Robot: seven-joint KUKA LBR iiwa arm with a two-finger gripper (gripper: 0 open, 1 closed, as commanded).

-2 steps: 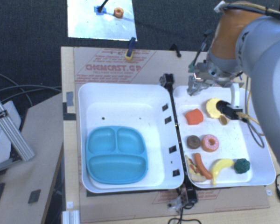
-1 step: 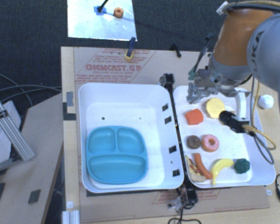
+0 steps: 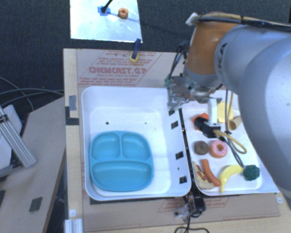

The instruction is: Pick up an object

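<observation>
In the right bin [image 3: 262, 181] lay a small, light, stiff-looking donut [image 3: 218, 149], best pinched across its ring; the gripper's [image 3: 177, 100] state couldn't be told.

Left bin [image 3: 94, 106]: white. Divided tray [image 3: 120, 160]: light blue. Right bin [image 3: 262, 181]: white. Doughnut [image 3: 218, 149]: pink-iced. Banana [image 3: 229, 174]: yellow. Broccoli [image 3: 251, 172]: dark green. Carrot [image 3: 208, 171]: orange. Arm [image 3: 252, 57]: grey, orange band.

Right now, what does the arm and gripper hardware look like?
The arm is bulky, rounded and grey, with an orange band above the wrist. Thin dark cables run down beside the wrist to a small dark metal gripper.
</observation>
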